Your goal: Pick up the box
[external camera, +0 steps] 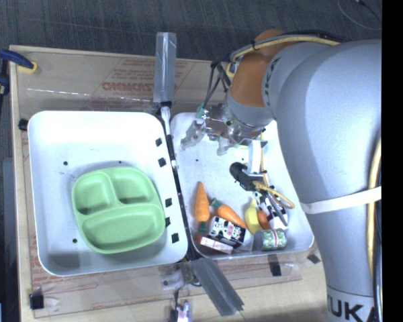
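Hovering over the far end of the right bin [292, 237], the end effector [207, 134] holds nothing; I cannot tell its finger state. The box [223, 233] lies at the bin's near end, beside two carrots [201, 202].

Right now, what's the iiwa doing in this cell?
The arm's end effector hangs over the far part of the right bin, holding nothing that can be seen. The box lies at that bin's near end, apart from it, among two carrots and other small items. The left bin holds a green divided tray. No pick yet.
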Available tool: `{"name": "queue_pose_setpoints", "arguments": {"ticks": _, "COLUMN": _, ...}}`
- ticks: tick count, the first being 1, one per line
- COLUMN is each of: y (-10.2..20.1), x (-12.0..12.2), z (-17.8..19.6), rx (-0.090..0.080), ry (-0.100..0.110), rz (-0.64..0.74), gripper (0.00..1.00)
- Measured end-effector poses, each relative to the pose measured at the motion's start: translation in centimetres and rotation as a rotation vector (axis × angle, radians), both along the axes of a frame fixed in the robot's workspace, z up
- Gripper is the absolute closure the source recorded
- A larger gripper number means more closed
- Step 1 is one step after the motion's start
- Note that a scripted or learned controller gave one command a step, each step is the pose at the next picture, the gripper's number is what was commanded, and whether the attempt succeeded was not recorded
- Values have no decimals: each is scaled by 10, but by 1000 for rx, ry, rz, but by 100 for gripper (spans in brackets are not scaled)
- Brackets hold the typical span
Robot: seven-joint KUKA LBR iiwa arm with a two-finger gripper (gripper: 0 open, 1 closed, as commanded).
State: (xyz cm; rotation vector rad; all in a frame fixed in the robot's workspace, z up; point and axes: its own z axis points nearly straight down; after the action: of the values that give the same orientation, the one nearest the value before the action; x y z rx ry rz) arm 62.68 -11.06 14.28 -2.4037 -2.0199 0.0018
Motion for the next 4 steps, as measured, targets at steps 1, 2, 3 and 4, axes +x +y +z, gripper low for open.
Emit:
{"name": "queue_pose_setpoints", "arguments": {"ticks": 1, "y": 16, "x": 15, "z": 75, "rx": 0, "ry": 1, "rz": 37, "gripper": 0}}
{"name": "queue_pose_setpoints", "arguments": {"ticks": 2, "y": -49, "x": 22, "z": -49, "rx": 1, "ry": 1, "rz": 141, "gripper": 0}}
{"name": "queue_pose_setpoints", "arguments": {"ticks": 3, "y": -27, "x": -49, "z": -51, "rx": 1, "ry": 0, "rz": 328, "gripper": 0}}
{"name": "queue_pose_setpoints", "arguments": {"ticks": 4, "y": -28, "x": -49, "z": -41, "rx": 0, "ry": 1, "rz": 331, "gripper": 100}}
